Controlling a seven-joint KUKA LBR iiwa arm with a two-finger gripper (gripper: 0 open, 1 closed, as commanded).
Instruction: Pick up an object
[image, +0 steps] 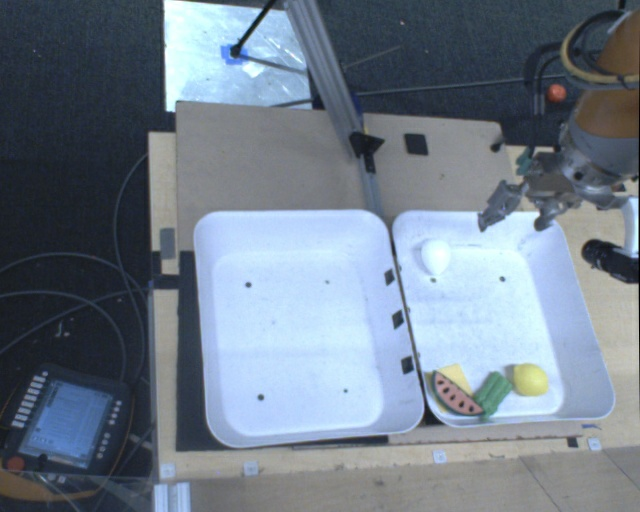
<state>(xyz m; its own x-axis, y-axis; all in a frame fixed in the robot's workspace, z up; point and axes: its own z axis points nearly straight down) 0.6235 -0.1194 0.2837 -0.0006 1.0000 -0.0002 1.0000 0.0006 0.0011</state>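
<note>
Four smooth toys (white egg (435, 256) round).

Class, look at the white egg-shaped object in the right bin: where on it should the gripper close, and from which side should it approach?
Probably from straight above, closing across the narrower middle of the white egg. It lies alone near the far left corner of the right bin, close to the wall there, so a sideways approach looks cramped. Its rounded shape may slip unless the gripper, now open, centres on it.

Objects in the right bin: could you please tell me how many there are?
4: egg near the far left corner; watermelon slice, green piece and lemon along the near edge.
</note>
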